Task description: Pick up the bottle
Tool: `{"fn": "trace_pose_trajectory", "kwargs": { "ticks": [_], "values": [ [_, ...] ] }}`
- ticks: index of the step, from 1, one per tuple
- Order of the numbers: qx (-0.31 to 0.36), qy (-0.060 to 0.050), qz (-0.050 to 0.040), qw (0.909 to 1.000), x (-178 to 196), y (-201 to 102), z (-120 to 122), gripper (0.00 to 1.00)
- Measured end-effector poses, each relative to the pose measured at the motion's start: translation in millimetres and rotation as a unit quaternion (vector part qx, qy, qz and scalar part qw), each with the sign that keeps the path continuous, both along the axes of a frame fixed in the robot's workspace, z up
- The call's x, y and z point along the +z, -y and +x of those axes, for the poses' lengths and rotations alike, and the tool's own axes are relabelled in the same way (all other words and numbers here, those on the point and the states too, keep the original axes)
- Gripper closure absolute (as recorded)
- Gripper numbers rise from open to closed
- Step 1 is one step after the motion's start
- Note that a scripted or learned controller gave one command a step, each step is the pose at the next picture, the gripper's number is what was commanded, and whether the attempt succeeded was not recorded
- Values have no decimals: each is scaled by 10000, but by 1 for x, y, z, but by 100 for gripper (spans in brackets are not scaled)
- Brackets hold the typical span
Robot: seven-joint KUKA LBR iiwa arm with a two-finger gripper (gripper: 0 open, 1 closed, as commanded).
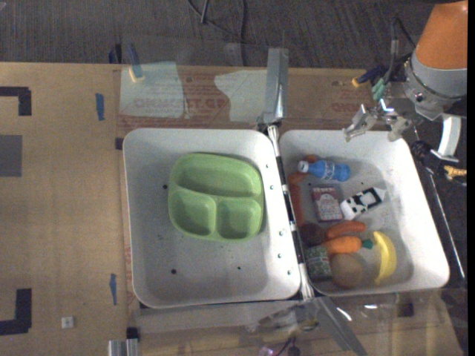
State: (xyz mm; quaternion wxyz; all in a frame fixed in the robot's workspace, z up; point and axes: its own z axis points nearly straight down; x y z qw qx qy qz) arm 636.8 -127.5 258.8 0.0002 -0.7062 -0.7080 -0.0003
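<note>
End effector (377,122) at upper right of frame, above far rim of right bin (427,221), fingers spread, nothing between them. Arm (444,43) cut off by frame edge. Bottle (325,170) lies on side in right bin, upper left part. Small items below it crowded, hard to identify.

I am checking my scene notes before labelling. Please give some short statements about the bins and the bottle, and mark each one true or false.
1. The blue bottle lies in the right bin. True.
2. The green divided plate is in the right bin. False: it sits in the left bin.
3. The end effector is holding the bottle. False: it is above the right bin's far edge, apart from the bottle.
4. A banana lies near the right bin's near edge. True.
</note>
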Motion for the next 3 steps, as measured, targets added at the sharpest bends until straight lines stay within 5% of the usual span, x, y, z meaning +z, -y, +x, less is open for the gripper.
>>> {"fn": "trace_pose_trajectory", "kwargs": {
  "ticks": [1, 2, 3],
  "values": [
    [-957, 15, -13, 9954, 81, 18, 21, 0],
    [-704, -4, -4, 9975, -36, -38, 30, 0],
    [-571, 52, -11, 9984, -136, -6, 0, 0]
  ]
}}
